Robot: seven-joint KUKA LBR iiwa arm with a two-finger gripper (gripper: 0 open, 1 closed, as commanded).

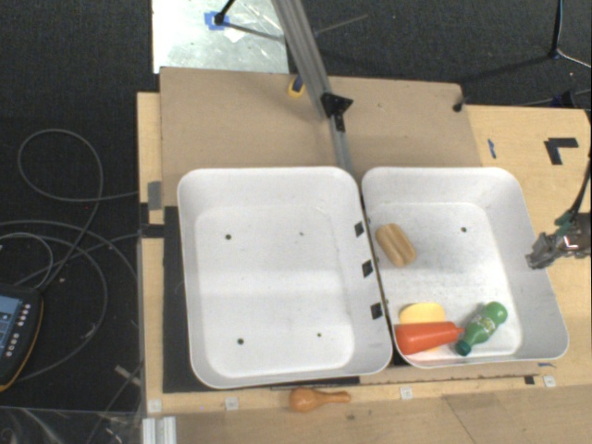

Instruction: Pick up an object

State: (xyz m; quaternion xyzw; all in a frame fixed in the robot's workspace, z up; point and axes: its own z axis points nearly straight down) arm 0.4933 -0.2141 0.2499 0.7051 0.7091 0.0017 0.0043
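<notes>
Wooden pear-shaped piece (pixel 319 398) on bench (pixel 231 118), outside bins. Right bin (pixel 532 239): orange carrot (pixel 427 337), green bottle (pixel 482 326), bread roll (pixel 395 244). Gripper (pixel 548 251) at bin's right rim, apparently empty. Approach step; next: descend over bottle.

bottle (pixel 482 327) right of carrot (pixel 426 337), right bin (pixel 532 239)
</notes>
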